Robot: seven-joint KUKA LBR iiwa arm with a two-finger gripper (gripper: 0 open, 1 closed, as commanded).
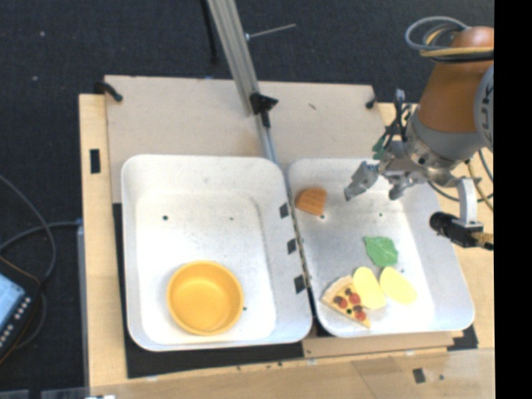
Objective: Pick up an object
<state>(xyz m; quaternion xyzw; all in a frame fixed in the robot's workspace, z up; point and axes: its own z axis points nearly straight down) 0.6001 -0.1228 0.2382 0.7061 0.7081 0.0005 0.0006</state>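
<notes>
My gripper [379, 186] hangs over the back of the right bin [432, 322], its two grey fingers [361, 181] spread apart and open with nothing between them. A small orange-brown bread-like piece [312, 200] lies to its left near the bin's back left corner. Toward the bin's front lie a green leaf-shaped piece [381, 249], two pale yellow pieces [397, 286] and a pizza slice [347, 300].
A yellow bowl [204, 297] sits in the front of the left bin [150, 181]. A slanted metal pole [241, 61] rises from the bench behind the bins. The arm's orange band [457, 77] is at the right, above the bin's back right edge.
</notes>
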